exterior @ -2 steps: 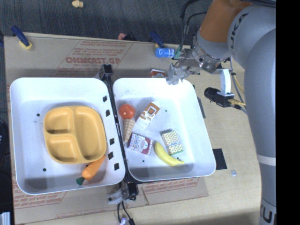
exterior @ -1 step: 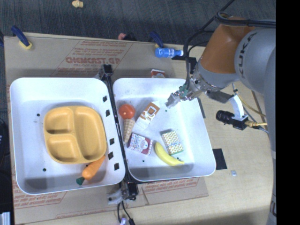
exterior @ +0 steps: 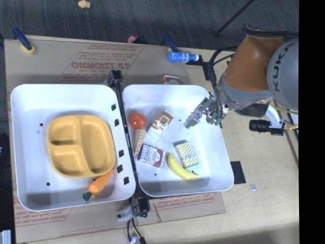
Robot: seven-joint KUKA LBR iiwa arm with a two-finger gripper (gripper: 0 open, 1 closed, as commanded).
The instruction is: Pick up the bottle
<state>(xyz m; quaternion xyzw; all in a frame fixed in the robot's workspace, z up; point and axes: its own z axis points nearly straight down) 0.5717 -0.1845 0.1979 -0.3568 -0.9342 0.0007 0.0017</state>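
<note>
A small blue bottle-like object [exterior: 182,57] lies on its side on the cardboard behind the right bin, outside both bins. My gripper [exterior: 197,118] hangs over the right bin's [exterior: 223,161] upper right part, pointing down and left, well in front of the blue object. It hovers above bare bin floor, right of a brown and white carton [exterior: 161,122]. I see nothing held in it.
The right bin also holds a red tomato [exterior: 137,120], an ice cream cone [exterior: 138,139], a red and white packet [exterior: 152,155], a patterned box [exterior: 186,153] and a banana [exterior: 181,170]. In the left bin lie a yellow divided plate [exterior: 81,145] and a carrot [exterior: 100,183].
</note>
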